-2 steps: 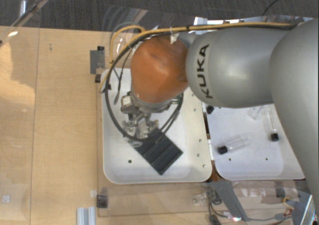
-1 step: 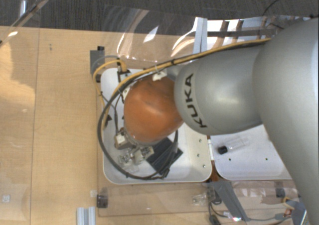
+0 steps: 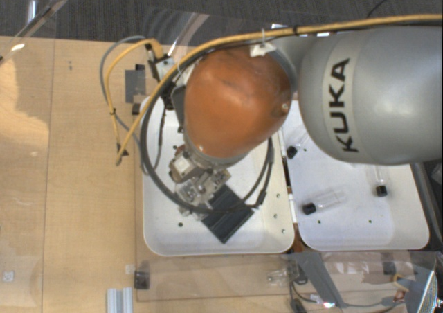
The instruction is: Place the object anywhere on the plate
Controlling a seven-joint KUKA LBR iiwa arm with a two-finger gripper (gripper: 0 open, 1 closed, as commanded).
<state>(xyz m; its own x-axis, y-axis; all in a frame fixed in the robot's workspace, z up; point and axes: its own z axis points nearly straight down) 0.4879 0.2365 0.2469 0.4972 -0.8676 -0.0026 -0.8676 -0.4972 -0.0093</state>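
My arm, with its big orange band (image 3: pixel 232 104), reaches over the left bin (image 3: pixel 163 232) and hides most of it. The gripper (image 3: pixel 199 190) hangs low over the bin's front half. Right beside it, to the lower right, lies a dark grey flat square piece (image 3: pixel 227 217) on the bin floor, tilted at an angle. The gripper's metal end touches or overlaps that piece's upper left edge. Whether anything sits in the gripper cannot be made out.
The right bin (image 3: pixel 360 232) holds a small clear item (image 3: pixel 331 199) and small black pieces (image 3: pixel 309 208) (image 3: pixel 380 190). Yellow and black cables (image 3: pixel 121 124) loop over the left bin's left rim. The wooden bench top (image 3: pixel 62 166) stretches away to the left.
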